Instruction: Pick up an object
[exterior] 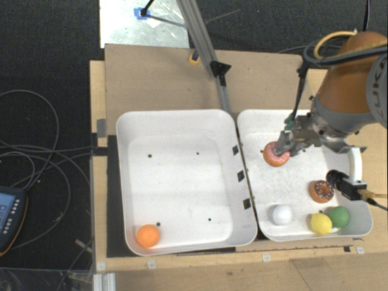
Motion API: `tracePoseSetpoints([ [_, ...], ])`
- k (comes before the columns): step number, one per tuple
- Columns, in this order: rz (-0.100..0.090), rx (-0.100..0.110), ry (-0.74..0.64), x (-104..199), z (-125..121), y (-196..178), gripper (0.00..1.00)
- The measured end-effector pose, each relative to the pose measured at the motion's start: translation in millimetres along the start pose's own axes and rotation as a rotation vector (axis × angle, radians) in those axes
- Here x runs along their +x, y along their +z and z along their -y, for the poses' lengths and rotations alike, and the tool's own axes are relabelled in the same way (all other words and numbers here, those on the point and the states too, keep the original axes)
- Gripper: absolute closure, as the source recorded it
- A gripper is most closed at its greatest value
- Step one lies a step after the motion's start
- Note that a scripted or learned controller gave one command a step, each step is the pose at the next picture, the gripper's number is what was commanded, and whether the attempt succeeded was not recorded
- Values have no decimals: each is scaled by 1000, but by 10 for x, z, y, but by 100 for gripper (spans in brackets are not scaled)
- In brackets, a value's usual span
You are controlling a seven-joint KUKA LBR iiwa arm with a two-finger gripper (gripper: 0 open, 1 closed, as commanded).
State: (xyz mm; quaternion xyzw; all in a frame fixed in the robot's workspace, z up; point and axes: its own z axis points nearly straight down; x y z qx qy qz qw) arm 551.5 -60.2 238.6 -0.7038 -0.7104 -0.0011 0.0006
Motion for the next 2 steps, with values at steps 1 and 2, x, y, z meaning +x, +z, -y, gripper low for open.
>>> tracePoseSetpoints([
  [1, 0, 0, -1, 438, 2, -9, 100],
  [2, -1, -1, -2, 973, 61, -93, 100],
])
